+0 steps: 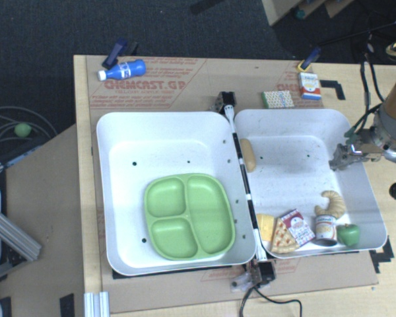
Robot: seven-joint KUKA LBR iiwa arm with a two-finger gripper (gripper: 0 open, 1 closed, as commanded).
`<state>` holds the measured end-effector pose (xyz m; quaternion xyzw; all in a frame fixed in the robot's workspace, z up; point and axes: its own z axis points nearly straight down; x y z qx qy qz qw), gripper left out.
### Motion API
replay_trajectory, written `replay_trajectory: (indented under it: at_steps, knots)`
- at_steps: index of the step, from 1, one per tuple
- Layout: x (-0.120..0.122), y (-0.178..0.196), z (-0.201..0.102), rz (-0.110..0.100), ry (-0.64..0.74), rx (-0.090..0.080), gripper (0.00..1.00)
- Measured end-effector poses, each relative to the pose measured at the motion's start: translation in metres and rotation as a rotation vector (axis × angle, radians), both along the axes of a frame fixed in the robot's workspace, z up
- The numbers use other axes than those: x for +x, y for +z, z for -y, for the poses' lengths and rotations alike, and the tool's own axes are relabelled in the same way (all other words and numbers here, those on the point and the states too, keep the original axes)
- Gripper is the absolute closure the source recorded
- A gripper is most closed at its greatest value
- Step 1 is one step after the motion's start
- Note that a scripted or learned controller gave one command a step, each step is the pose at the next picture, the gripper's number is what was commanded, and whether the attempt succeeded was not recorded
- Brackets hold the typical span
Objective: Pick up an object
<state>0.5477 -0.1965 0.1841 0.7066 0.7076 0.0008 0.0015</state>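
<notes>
Currently, my readings:
Gripper (pixel 340 156): at 3 o'clock of the right bin (pixel 287 125), over its rim; I cannot tell its state.
Objects: croissant (pixel 332 203), can (pixel 325 229), green pepper (pixel 348 234), red box (pixel 296 228), crowded at 5 o'clock, probably tumbled there.
Bread roll (pixel 248 155): at 9 o'clock, against the wall.
Left bin (pixel 119 137): green tray (pixel 188 215), flat.

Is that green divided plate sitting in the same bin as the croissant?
No, the green plate lies alone in the left bin, while the croissant lies in the right bin.
</notes>
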Motion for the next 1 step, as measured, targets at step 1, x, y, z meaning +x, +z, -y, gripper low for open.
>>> replay_trajectory:
  at_steps: [1]
  knots:
    - [-0.0008, -0.0008, 0.0002, -0.002, -0.001, 0.001, 0.00]
